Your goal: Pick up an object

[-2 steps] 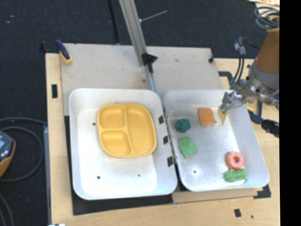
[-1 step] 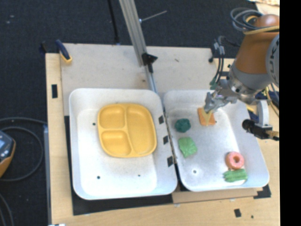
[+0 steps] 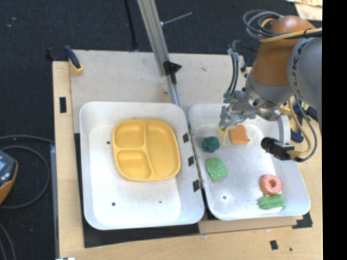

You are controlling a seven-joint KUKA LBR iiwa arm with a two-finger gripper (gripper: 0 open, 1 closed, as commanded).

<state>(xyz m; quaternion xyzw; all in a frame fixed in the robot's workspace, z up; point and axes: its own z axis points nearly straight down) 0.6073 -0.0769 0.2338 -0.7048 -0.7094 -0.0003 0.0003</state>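
The grey arm's two-finger gripper [image 3: 226, 124] hangs low over the far end of the right shallow white bin [image 3: 293, 172], with a yellowish fingertip showing just beside the small orange block [image 3: 239, 135]. Nothing is visible between the fingers, so it holds nothing that can be seen; whether they stand wide or narrow I cannot tell from this angle.

The orange block looks the likeliest target, since it lies nearest the gripper. To do this step well, the fingers should come down on either side of that block, squarely across two flat faces, rather than landing on top of it or nudging it aside. The dark green rounded lump [image 3: 211, 143] sits just left of the orange block and a little nearer the camera, so the descent needs care not to pinch both. The bin's far wall is close behind the orange block, which leaves little room on that side.

Further from the orange block, toward the camera, lie a light green soft piece [image 3: 216, 168], a pink ring-shaped toy doughnut [image 3: 270, 184] and a green flat piece [image 3: 271, 201] touching it. Left of the orange block, well apart, the left white bin [image 3: 97, 199] holds a yellow plastic divided tray [image 3: 146, 148]. Both bins rest on a pale wooden tabletop [image 3: 108, 75], with dark flooring and loose cables around it.
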